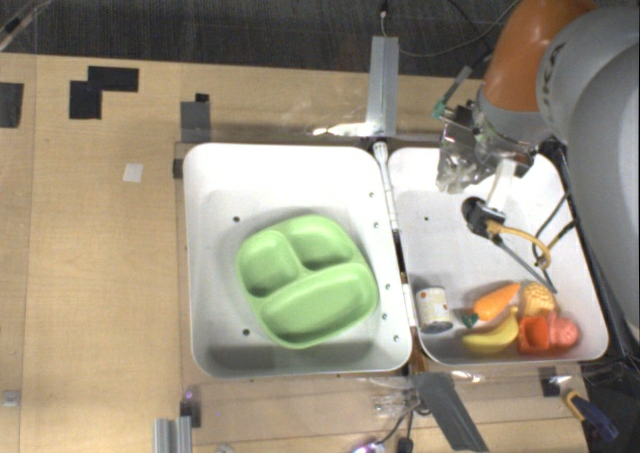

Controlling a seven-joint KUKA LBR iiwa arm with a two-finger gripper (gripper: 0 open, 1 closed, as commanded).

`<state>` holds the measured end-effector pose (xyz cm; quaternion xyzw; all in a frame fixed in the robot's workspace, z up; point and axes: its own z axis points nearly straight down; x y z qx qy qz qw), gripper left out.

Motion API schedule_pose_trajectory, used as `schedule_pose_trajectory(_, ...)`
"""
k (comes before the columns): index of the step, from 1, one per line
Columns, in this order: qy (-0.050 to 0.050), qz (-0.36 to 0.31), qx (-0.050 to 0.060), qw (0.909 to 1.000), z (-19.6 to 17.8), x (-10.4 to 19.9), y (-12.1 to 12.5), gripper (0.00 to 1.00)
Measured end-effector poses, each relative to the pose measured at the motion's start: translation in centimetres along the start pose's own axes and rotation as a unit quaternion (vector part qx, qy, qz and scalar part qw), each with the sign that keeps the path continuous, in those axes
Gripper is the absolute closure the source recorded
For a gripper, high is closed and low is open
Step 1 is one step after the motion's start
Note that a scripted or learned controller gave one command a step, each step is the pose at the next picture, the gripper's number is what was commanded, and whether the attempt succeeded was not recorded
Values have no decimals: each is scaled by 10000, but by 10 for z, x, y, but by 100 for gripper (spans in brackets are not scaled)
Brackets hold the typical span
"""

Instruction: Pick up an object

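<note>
Metallic gripper (462,169) hangs over right bin (430,203), far end; jaw opening cannot tell, nothing seen held. Candidates lie well below jaws, near corner: carrot (496,302), banana (492,338), tomato (549,333), can (433,308). Risk: clustered items touching, pinch may slip or snag neighbour; bin wall close.

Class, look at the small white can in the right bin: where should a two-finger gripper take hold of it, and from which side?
Probably from above, fingers closing across the white can on its round sides: it stands apart from the banana, near the bin's left wall.
</note>
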<state>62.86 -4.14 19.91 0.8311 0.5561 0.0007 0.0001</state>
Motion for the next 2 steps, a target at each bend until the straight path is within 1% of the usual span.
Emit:
schedule_pose_trajectory(1, 0, -522, -24, 9986, -38, -69, 50, 100)
schedule_pose_trajectory(2, 0, -528, -23, 9986, -37, -69, 50, 0)
